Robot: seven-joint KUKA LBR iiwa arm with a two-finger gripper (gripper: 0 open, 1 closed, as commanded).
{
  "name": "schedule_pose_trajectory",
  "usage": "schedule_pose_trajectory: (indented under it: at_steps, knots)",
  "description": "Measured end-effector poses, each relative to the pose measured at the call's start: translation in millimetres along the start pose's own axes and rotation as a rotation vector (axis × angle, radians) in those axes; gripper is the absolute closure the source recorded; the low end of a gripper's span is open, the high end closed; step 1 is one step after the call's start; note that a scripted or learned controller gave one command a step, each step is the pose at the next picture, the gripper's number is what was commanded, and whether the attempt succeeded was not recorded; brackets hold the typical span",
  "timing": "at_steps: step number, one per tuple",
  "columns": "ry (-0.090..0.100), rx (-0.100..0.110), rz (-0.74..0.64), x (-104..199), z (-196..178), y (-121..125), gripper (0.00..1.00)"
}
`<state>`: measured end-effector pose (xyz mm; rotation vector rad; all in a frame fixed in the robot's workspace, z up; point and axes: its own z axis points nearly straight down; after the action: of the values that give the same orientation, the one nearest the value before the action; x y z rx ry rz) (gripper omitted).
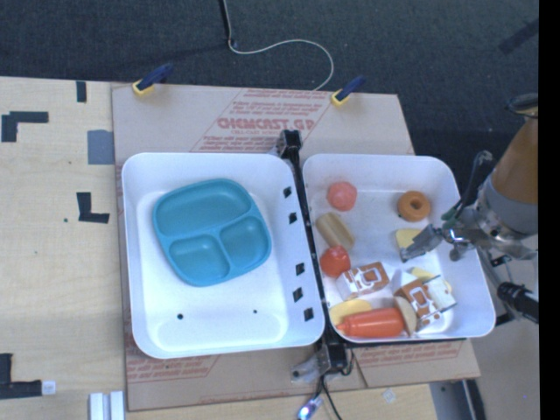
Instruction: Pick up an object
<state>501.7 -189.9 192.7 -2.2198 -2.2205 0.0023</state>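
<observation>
The right bin holds several toy foods: a pink-red ball, a brown donut, a tan bun, a red tomato, a yellow wedge, two white-and-brown pieces, a yellow slice and a red sausage. My gripper reaches in from the right and hovers over that bin's right half, just right of the yellow wedge and below the donut. Its fingers stand apart, open, with nothing between them.
The left bin holds a blue divided plate. A black divider runs between the bins. Both bins rest on a cardboard sheet with two clamps at its back edge. A thin cable loops behind.
</observation>
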Motion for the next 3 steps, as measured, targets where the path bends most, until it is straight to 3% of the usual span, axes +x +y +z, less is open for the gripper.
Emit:
schedule_pose_trajectory:
  at_steps: [1,2,3]
  knots:
    - [0.000,0.000,-0.006,93.1,75.2,8.0,0.00]
    - [-0.003,-0.007,0.000,87.7,59.7,8.8,1.00]
    - [-0.001,-0.019,-0.005,121.6,-217.2,-4.1,1.00]
